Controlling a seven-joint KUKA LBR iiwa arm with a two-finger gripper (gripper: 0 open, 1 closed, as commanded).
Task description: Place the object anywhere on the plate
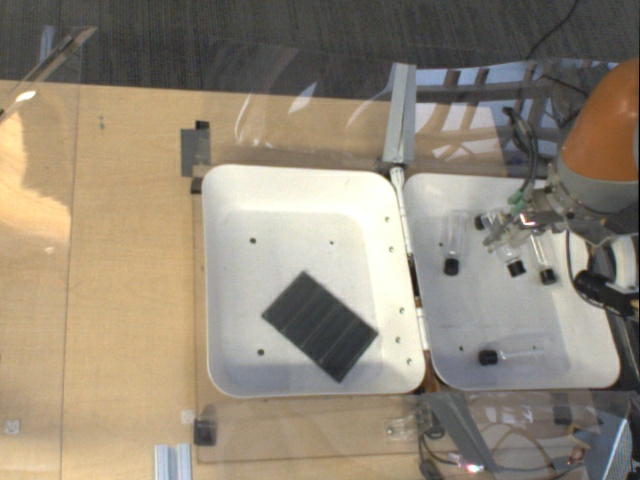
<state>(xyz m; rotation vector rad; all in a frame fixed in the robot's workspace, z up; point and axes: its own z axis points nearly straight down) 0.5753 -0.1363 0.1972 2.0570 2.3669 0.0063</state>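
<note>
Two white bins (300, 183) sit side by side; left one has a dark ribbed plate (320, 326). Gripper (520, 223) hovers over right bin's clear vials (512, 351); open/closed—can't tell.

A single fixed camera looks down at a slant from above on a wooden tabletop (100, 268), set far enough back to take in both white bins, the left bin (225, 268) and the right bin (590, 363), side by side, with dark carpet (250, 18) along the top edge and the arm (605, 138) entering from the right
</note>
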